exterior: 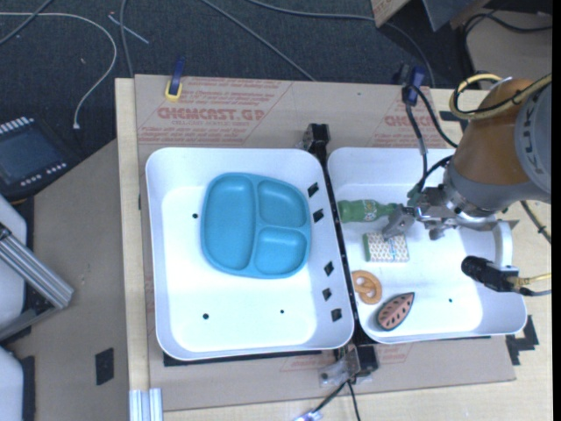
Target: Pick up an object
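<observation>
Two white bins sit side by side on the tabletop [131, 235], which is covered with brown printed cardboard. The left bin [175, 314] holds one thing: a blue divided plate [256, 224] with three compartments, lying flat toward the bin's upper middle.

The right bin [456, 314] holds four small things, all in its left half. One green bottle [361, 210] lies on its side near the divider between the bins. Just below it and to the right lies one small speckled square pad [387, 248]. Below that, near the divider, is one pretzel [365, 285], and just below and to the right of the pretzel lies one brown oval piece [396, 310] close to the bin's front wall.

The one arm [500, 160] reaches in from the right, over the right bin. Its tool [396, 224] hangs between the bottle's right end and the top edge of the pad. How wide the tool stands cannot be told from this view, and nothing can be seen held in it.

Two blue clips are at the cardboard's back edge, one near the left [175, 82] and one near the right [409, 82].
</observation>
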`<state>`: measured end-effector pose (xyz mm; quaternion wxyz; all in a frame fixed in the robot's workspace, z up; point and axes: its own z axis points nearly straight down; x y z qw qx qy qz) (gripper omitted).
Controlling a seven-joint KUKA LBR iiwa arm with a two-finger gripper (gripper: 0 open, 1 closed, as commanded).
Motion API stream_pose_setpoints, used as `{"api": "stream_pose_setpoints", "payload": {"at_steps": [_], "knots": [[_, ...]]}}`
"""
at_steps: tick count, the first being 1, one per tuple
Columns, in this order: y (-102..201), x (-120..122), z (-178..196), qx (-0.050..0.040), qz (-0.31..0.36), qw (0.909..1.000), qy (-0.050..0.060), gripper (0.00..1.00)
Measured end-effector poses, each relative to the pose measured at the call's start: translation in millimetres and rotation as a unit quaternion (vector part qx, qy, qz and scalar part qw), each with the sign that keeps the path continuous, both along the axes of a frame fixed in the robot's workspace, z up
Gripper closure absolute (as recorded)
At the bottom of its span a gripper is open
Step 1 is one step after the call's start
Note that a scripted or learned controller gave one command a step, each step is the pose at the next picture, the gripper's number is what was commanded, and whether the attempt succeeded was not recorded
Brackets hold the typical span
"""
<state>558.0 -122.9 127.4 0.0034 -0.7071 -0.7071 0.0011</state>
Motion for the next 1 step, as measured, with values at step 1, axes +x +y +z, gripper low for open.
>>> {"api": "stream_pose_setpoints", "payload": {"at_steps": [1], "knots": [[1.3, 2.5, -39.8, 0.0011, 0.000, 1.0000, -0.004, 0.00]]}}
